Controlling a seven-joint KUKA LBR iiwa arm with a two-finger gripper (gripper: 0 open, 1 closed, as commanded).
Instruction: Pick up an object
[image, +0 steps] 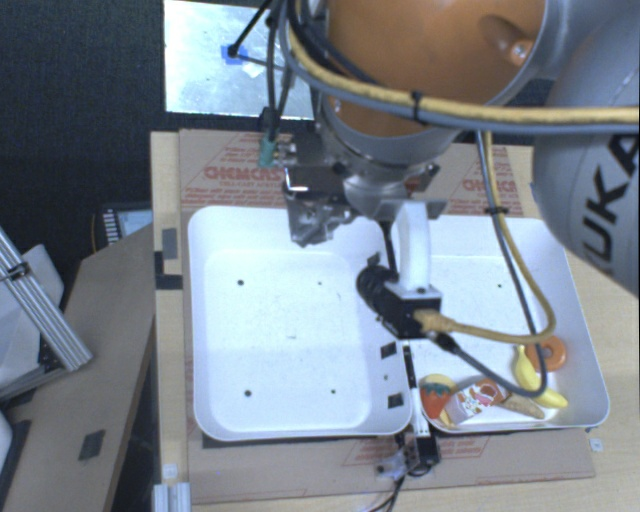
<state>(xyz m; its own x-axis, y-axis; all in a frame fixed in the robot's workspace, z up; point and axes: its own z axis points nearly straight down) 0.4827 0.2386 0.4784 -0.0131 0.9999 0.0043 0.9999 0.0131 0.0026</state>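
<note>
Grey arm (440, 60) hangs its jaws over the left bin (280, 330) at twelve o'clock; I cannot tell their width. Banana (527, 372), orange ring (551, 351) and packet (470, 398) crowd the right bin (470, 280) at five o'clock, well apart, so probably not yet targeted.

Soft, even light falls from above and casts no hard shadows. The white left bin (280, 330) is bright, its floor nearly washed out. The right bin (500, 275) looks slightly greyer under the arm. At 12 to 1 o'clock the orange band (430, 50) sits close to the lens and is out of focus. The end effector (315, 225) is dim and smeared. Beyond the counter (120, 330), the 10 o'clock corner drops to near black. The whole picture is grainy and soft.
</note>
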